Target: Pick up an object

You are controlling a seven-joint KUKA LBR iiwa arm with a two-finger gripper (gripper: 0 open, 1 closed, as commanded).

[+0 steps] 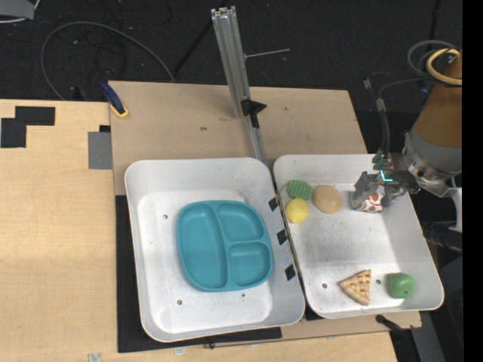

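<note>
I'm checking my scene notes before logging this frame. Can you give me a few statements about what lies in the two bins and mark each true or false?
1. The teal divided tray lies in the left bin. True.
2. The pizza slice sits on the teal tray. False: it lies in the right bin, beside the green apple.
3. The yellow ball sits near the tan round piece. True.
4. The gripper hovers over the left bin. False: it is over the right bin.

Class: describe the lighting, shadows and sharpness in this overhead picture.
Camera view: even light, bright white bins, dark floor behind; soft shadow under the tray; gripper slightly blurred against the small red-and-white item; pizza slice fairly sharp.
</note>
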